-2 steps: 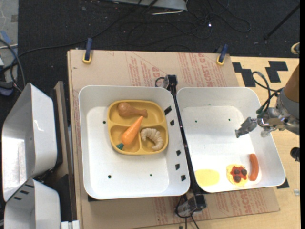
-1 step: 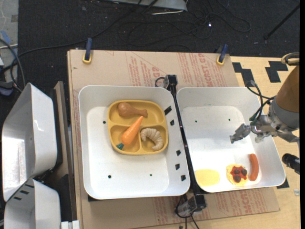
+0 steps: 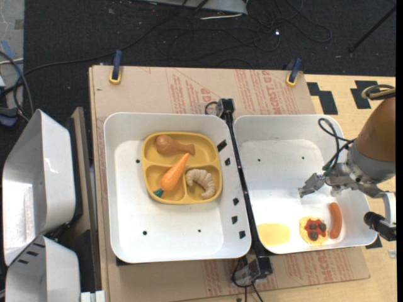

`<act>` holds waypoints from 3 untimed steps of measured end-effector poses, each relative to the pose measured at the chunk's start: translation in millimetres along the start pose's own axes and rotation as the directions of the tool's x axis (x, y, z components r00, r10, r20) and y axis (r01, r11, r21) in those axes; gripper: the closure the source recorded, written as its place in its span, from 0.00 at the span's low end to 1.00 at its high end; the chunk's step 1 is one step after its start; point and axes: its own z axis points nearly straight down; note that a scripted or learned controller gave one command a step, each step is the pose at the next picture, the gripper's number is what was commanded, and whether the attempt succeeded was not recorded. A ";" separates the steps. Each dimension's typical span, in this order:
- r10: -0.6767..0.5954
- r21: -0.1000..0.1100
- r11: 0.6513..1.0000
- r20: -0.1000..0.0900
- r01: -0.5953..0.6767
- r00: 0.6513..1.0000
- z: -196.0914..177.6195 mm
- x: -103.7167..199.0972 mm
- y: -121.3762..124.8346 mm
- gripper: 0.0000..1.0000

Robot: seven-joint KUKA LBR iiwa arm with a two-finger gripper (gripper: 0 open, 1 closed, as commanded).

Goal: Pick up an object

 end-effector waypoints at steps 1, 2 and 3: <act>-0.001 -0.005 1.000 0.001 0.001 1.000 -13.0 0.3 1.4 1.00; 0.000 -0.008 1.000 0.003 0.001 1.000 -58.8 0.7 -5.4 1.00; -0.005 -0.010 1.000 0.004 0.005 1.000 -112.1 0.4 -4.2 1.00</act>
